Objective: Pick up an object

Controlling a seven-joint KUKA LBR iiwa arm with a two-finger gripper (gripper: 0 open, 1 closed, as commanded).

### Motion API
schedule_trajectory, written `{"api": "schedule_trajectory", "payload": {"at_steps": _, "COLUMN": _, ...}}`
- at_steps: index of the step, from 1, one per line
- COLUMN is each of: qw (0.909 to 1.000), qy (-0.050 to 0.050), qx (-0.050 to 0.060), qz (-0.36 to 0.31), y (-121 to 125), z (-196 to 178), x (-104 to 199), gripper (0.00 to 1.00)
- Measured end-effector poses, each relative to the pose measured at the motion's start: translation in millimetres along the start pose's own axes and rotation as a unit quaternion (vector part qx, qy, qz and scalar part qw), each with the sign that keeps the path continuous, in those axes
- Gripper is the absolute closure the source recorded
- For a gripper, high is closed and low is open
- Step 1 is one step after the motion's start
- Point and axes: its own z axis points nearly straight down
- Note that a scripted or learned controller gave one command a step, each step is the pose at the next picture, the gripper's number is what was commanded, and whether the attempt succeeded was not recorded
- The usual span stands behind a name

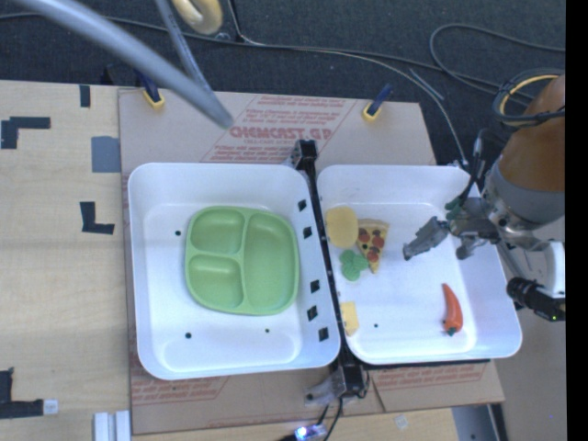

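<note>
I am hovering the open, empty hand point(441, 240) over the right white shallow bin point(478, 343), because the small orange plastic carrot point(451, 310) is lying just below it, near the bin's right edge.

Red "CHEMCAST GP" lettering on the brown cardboard sheet point(276, 127)
</note>
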Motion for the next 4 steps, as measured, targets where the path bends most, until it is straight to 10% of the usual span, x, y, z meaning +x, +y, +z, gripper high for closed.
{"api": "schedule_trajectory", "payload": {"at_steps": 1, "qw": 1.0, "qy": -0.001, "qx": -0.005, "qz": -0.002, "y": 2.3, "z": -5.2, "x": 0.2, "gripper": 0.0}}
{"api": "schedule_trajectory", "payload": {"at_steps": 4, "qw": 1.0, "qy": -0.002, "qx": -0.005, "qz": -0.001, "y": -2.9, "z": 150.8, "x": -2.4, "gripper": 0.0}}
